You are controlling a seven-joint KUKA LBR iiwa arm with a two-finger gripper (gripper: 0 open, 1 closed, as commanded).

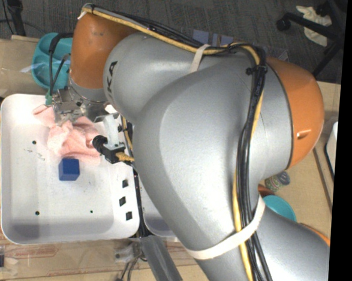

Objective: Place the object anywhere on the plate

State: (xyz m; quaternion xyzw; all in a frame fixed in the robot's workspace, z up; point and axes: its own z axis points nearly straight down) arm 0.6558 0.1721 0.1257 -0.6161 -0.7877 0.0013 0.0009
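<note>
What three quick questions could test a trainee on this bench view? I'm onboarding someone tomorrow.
1. True or false: the blue block lies in the left bin.
2. Which item is nearest the gripper: A) blue block, B) pink cloth, C) teal object?
3. Fill in: the teal object sits outside the left bin, past its ___ edge.

Key: 1 true; 2 B; 3 far.

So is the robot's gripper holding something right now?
Gripper: cannot be told. It is down in the left bin, right at the pink cloth, above the blue cube.
</note>
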